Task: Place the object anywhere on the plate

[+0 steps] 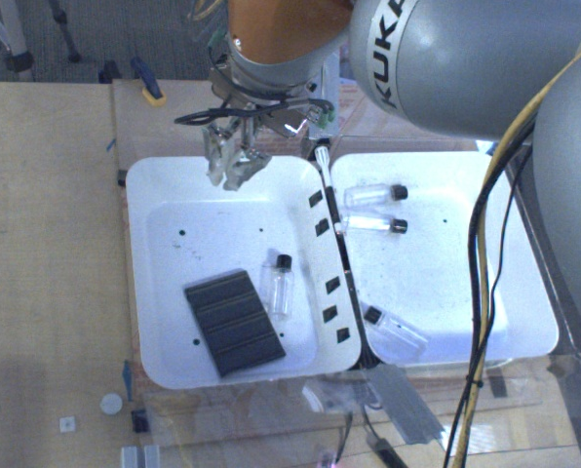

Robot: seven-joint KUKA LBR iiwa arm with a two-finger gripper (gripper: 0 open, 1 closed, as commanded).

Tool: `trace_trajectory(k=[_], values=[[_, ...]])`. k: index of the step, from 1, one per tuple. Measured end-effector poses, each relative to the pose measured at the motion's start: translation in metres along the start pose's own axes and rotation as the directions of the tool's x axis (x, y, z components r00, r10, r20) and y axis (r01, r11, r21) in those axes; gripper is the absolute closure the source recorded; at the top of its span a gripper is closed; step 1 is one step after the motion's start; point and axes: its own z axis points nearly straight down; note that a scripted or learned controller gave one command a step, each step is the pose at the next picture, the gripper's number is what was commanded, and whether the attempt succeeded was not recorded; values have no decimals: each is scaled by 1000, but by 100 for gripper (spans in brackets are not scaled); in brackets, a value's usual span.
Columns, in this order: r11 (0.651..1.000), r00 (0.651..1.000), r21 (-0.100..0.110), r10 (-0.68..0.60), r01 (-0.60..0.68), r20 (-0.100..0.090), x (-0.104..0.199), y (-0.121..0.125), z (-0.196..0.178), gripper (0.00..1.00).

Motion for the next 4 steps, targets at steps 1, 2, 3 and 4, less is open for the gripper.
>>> trace_trajectory(k=[1, 2, 3, 4], values=[[997, 997, 0, -80, 80, -1, 36, 37, -78, 100], [989, 989, -4, -149, 149, -3, 3, -1, 16, 100], [966, 966, 0, -258, 258, 0, 4, -4, -103, 100], [918, 918, -4, -396, 396, -3, 3, -1, -42, 100]])
